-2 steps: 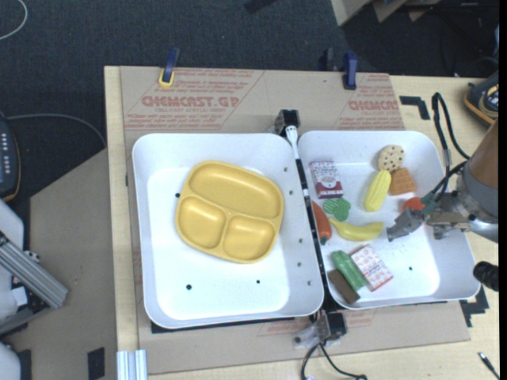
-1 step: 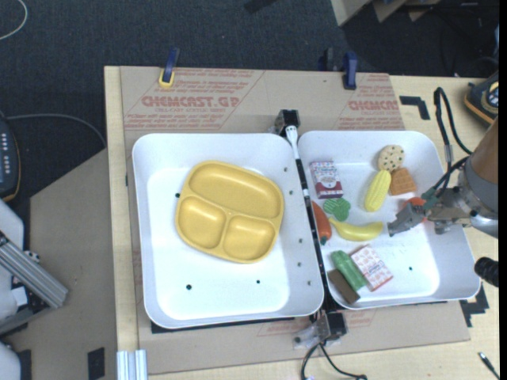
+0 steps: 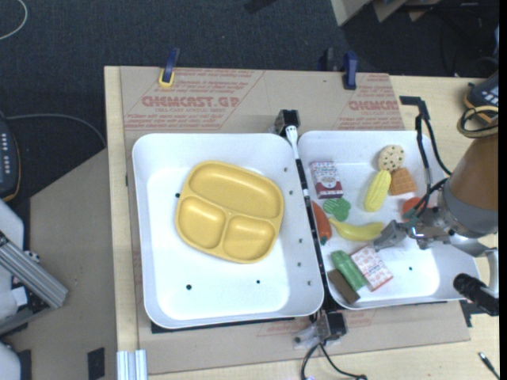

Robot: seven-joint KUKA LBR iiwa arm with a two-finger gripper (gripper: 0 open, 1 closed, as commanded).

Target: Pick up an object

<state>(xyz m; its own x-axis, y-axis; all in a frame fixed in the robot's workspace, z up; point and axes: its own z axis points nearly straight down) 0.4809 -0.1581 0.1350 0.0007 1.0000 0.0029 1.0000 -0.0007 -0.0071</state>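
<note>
The right bin (image 3: 420, 285) holds several toy foods. My gripper (image 3: 390, 234) hangs low over its middle, just right of the yellow banana (image 3: 356, 230) and above a pink-and-white box (image 3: 371, 267). Nothing shows between its tips. Farther back lie a corn cob (image 3: 377, 190), a cookie (image 3: 390, 158) and an orange wedge (image 3: 402, 181). A red-and-white packet (image 3: 325, 179), a green piece (image 3: 338, 208) and a red-orange carrot (image 3: 322, 222) sit along the left wall. A green stick (image 3: 345, 264) and a brown block (image 3: 343, 283) lie at the front left.
The left bin (image 3: 158, 212) carries a yellow divided plate (image 3: 230, 210). A small red item (image 3: 412, 206) is partly hidden by the arm, which covers the right bin's right side. Cables (image 3: 424, 145) run along the bin's back right edge.
</note>
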